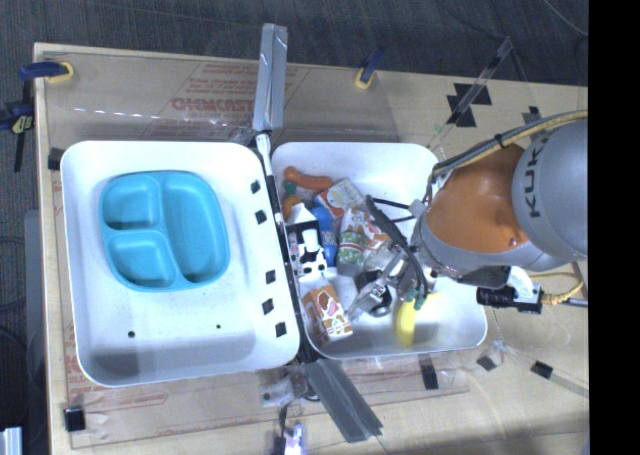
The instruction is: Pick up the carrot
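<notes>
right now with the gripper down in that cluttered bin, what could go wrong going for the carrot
1. The gripper sits low in the right bin, near the yellow item, while the carrot lies at the bin's far edge. Closing here would likely catch the wrong thing.
2. Packages crowd the space between gripper and carrot, so a straight sweep across could shove or snag them.
3. The carrot lies close to the bin wall, leaving little finger room.

The arm (510, 213) is covering much of the right bin (400, 158) along its right wall, and the gripper (385, 288) is blurring into the clutter, fingers unreadable. A pouch is hiding the carrot's (305, 182) right end. Package labels are reading too small.
</notes>
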`<state>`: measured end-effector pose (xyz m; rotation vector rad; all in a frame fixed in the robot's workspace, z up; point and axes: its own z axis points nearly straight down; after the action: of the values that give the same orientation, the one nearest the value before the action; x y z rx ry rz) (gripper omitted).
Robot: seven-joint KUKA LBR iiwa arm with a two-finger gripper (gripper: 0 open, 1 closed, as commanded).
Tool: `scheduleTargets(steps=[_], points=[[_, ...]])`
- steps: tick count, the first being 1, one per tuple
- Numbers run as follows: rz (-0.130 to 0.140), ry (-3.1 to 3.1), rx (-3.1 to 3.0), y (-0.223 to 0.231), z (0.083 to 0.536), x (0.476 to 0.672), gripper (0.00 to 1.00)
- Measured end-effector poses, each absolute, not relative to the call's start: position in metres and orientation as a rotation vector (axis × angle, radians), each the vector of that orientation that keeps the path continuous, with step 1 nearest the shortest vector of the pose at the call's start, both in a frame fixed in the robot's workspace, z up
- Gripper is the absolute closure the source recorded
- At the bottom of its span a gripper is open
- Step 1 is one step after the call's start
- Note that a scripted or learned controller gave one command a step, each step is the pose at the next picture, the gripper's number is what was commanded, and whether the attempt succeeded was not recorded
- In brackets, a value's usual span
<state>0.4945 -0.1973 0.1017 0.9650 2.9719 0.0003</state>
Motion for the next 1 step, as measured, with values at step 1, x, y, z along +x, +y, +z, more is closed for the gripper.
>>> scheduleTargets(steps=[1], points=[[-0.003,2.978,0.962,-0.1984,0.1134,0.494,1.0]])
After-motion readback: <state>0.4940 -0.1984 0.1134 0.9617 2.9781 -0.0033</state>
